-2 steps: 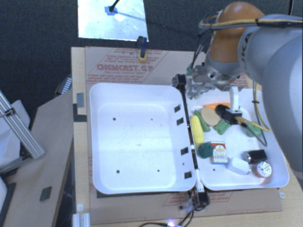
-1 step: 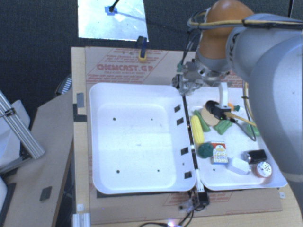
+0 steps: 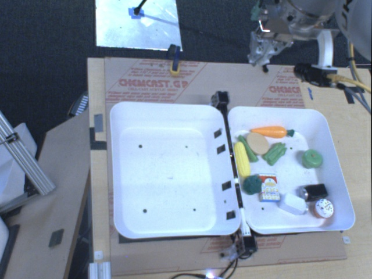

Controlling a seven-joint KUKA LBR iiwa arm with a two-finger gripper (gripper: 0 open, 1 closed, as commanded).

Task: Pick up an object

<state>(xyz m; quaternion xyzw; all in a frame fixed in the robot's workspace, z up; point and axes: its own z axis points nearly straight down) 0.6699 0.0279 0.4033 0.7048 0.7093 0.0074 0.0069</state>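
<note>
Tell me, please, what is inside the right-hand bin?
The right-hand bin holds a carrot, corn cob, tan disc, green round piece, small box and black cylinder. Anything beneath them is covered.

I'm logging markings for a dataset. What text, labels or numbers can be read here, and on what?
"CHEMCAST GP", red print on the cardboard sheet behind the left bin.
A second red print on the cardboard behind the right bin: too blurred to read.
Small printed box in the right bin: label too small to read.
</note>
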